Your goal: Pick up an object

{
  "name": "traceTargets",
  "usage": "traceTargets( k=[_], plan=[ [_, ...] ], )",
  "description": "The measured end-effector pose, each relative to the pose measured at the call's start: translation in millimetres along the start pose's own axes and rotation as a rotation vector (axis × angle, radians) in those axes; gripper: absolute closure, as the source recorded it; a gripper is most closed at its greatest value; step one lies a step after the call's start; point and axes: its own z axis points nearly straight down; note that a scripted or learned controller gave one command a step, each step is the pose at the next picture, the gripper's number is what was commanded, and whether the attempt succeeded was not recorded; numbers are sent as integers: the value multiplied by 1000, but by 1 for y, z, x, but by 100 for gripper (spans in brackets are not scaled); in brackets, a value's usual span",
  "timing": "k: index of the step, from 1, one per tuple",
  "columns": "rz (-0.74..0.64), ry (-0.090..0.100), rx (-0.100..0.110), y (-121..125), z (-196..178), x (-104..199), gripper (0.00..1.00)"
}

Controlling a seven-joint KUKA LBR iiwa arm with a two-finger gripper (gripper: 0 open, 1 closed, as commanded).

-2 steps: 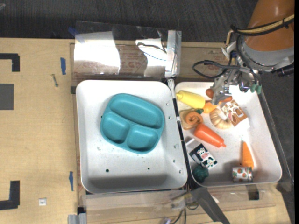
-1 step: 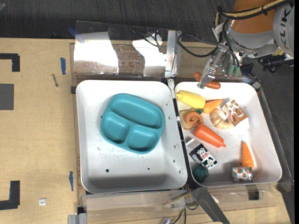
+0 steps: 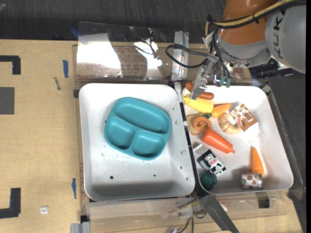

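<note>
Apparently the gripper (image 3: 200,87) hangs low at the upper left corner of the right bin (image 3: 277,144), poised over the yellow banana (image 3: 198,104) and hot dog (image 3: 206,95), likely targets. Whether it has closed on anything I cannot tell. Two carrots (image 3: 218,141) lie there, one can (image 3: 251,180); the left bin (image 3: 92,130) holds one teal tray (image 3: 138,126).

Your arm (image 3: 272,23) wore a glossy orange band over a pale grey shell, with part of the black KUKA lettering showing on the grey beside that band. Black and yellow cables looped across the orange. Below the band sat a silver wrist ring, thin wires, and the small metallic hand (image 3: 200,85).
</note>
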Motion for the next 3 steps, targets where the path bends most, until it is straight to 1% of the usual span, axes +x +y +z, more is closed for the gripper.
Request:
traceTargets(
  k=[1, 2, 3],
  plan=[
    [-85, 2, 0, 54, 35, 24, 100],
    [-30, 2, 0, 76, 65, 113, 100],
    [167, -7, -3, 63, 12, 74, 100]
  ],
)
